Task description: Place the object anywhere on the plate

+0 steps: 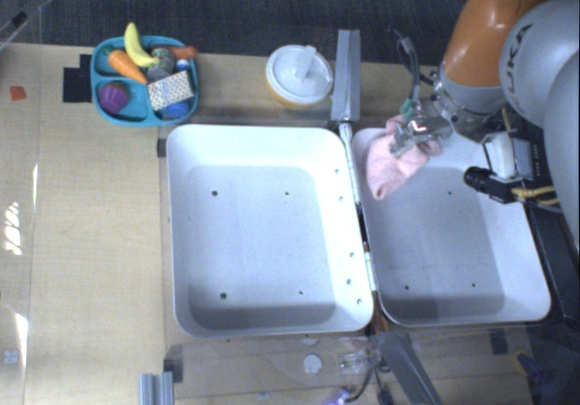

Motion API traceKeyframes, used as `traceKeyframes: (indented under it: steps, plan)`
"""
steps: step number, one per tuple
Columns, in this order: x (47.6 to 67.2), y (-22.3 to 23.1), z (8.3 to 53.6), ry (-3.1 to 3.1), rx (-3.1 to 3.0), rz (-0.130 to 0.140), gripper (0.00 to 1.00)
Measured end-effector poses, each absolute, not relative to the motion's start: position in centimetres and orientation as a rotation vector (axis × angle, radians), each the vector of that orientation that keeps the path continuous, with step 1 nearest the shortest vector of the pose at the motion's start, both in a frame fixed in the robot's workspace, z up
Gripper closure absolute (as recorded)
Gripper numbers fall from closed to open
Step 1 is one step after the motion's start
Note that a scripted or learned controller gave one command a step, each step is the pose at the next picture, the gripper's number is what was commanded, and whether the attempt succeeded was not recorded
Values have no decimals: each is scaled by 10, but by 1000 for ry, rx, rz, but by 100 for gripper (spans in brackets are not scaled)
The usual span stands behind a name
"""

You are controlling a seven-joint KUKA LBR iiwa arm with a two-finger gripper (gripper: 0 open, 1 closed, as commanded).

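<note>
A pink cloth [388,168] hangs crumpled over the far left corner of the right bin [453,249]. Its upper end is pinched between the fingers of my gripper [415,130], which is shut on it. The grey arm with its orange band reaches in from the right above that spot. A blue divided plate [98,95] sits on the bench at the far left, beyond the left bin [263,222]. It holds a toy banana [136,45], a toy carrot [125,65], a purple piece and other small items.
A white round lidded container [299,75] with a yellow rim stands behind the bins, between the plate and the gripper. A grey metal post [344,77] rises at the seam between the bins. Black cables run along the right bin's right side.
</note>
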State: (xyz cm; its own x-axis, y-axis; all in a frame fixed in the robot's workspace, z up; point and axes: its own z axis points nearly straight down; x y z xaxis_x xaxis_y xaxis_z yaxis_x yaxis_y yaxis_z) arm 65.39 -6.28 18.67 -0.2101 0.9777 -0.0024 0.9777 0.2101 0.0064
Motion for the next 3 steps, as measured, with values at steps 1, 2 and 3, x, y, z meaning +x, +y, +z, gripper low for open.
traceKeyframes:
  steps: [1, 2, 3]
  plan:
    - [656, -61, 227, 2446, 1959, 9, 100]
    - [658, -6, 222, 2789, 1429, 7, 100]
    - [648, 39, 219, 3018, 840, 7, 100]
